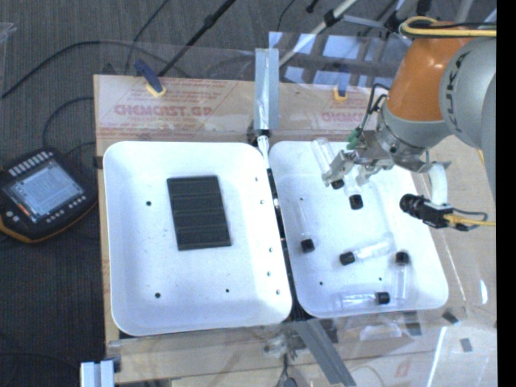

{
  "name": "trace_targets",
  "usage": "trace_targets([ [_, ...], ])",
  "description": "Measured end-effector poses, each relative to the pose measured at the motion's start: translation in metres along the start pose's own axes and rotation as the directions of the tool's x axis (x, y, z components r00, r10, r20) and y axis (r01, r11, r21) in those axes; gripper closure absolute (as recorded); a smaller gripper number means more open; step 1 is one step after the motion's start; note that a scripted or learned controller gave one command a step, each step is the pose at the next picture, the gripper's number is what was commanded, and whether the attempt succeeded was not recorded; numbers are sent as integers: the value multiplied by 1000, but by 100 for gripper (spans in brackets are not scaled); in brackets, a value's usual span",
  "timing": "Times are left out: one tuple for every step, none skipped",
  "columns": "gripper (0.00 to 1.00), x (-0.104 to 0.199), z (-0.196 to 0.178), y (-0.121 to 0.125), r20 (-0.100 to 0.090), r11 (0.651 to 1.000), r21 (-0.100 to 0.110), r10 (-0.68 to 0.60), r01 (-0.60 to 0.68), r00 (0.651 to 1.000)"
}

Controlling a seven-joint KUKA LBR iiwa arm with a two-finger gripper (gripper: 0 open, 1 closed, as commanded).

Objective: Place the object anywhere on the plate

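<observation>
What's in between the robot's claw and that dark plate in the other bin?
In the camera view, between the gripper and the plate lie bare white bin floor and the two bins' adjoining rims. The vials sit lower, off that line.

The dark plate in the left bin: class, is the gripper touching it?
Apart. The camera view shows the gripper over the right bin, with the bins' shared rims and bare white floor between it and the dark plate.

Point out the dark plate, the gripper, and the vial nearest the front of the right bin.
dark plate [198, 211]: camera view, middle of its ribbed top.
gripper [346, 181]: camera view, midway between its fingertips.
vial [362, 300]: camera view, clear body beside the black cap.
</observation>
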State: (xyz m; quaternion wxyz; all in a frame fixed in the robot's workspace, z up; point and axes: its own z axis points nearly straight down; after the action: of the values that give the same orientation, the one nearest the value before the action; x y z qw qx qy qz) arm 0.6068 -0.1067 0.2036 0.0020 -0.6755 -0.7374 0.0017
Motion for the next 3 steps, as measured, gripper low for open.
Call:
trace_targets([
  [100, 68, 3, -12, 0, 999, 1, -34, 34, 999],
  [100, 129, 13, 13, 2, 972, 0, -233, 233, 972],
  [100, 190, 24, 37, 1, 779, -1, -627, 627, 779],
])
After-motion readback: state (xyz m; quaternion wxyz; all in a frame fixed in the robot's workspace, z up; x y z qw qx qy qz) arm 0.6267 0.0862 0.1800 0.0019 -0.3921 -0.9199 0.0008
